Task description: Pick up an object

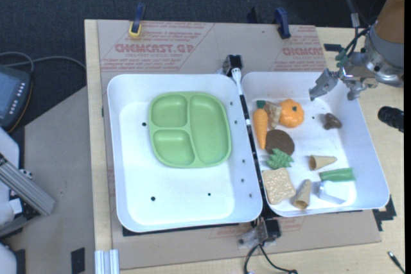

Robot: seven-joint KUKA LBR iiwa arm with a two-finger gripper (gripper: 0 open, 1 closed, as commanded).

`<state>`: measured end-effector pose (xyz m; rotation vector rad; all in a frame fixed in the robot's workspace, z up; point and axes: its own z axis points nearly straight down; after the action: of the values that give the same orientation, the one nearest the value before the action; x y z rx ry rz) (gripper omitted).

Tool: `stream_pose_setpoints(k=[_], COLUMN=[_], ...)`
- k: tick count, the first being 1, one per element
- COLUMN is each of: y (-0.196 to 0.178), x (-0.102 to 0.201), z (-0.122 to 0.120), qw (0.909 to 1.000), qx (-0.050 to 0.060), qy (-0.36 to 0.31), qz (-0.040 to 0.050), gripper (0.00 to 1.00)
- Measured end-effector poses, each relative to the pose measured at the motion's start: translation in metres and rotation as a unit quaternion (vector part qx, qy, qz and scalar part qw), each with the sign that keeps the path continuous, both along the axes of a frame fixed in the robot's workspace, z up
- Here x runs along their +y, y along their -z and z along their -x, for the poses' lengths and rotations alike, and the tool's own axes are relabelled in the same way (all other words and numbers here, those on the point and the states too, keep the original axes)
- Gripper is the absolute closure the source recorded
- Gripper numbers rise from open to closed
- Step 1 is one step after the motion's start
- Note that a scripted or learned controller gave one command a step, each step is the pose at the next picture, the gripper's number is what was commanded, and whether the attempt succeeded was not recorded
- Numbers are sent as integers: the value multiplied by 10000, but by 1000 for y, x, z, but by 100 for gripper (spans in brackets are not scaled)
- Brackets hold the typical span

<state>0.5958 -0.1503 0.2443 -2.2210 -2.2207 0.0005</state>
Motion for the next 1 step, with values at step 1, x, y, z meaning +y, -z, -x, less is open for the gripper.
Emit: stream_pose_setpoints(k=[1], y=[58], x=[1], z=[-8], qw=[10000], qx=[32], qy=[-1], qz=[-8], gripper=[0])
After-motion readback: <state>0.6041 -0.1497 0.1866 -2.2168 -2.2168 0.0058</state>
